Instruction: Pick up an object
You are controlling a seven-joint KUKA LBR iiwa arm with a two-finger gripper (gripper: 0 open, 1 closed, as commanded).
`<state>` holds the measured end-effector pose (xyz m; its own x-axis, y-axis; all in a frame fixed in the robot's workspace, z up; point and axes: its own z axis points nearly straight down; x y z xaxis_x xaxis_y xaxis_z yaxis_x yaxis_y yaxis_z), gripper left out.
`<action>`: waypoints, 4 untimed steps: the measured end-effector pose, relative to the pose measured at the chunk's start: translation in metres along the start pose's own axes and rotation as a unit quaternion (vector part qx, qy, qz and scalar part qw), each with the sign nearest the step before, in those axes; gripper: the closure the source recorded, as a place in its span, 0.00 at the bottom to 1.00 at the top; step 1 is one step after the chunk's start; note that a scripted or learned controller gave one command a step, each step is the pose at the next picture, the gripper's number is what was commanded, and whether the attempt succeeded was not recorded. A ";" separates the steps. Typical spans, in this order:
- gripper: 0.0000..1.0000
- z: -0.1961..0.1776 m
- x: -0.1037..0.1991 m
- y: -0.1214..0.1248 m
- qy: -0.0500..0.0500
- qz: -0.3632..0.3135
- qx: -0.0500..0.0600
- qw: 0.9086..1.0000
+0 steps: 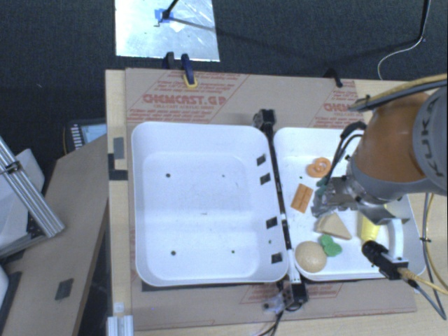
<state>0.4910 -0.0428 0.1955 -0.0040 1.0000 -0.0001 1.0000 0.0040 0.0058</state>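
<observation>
You see the pincer (327,203) low in the right bin (294,145), just above the tan wedge (334,225), though how it stands you cannot tell, and with the orange block (302,197) and green piece (330,246) close by, it may nudge them instead.

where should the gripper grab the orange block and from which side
Judging from this view, take the orange block across its two long sides, near the middle, coming straight down. It lies flat in the right bin, a slim rectangle tilted a little, so its short width should fit between the fingers. Bare floor shows on both long sides; the wedge and the gripper sit to its right.
</observation>
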 end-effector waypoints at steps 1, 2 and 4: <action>1.00 -0.097 0.023 -0.002 0.001 -0.002 -0.003 1.000; 1.00 -0.177 0.084 -0.002 0.001 -0.003 -0.002 1.000; 1.00 -0.260 0.191 -0.002 0.001 -0.003 0.001 1.000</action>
<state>0.4865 0.1481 0.4555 -0.0095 1.0000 0.0027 0.9999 0.0094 0.0039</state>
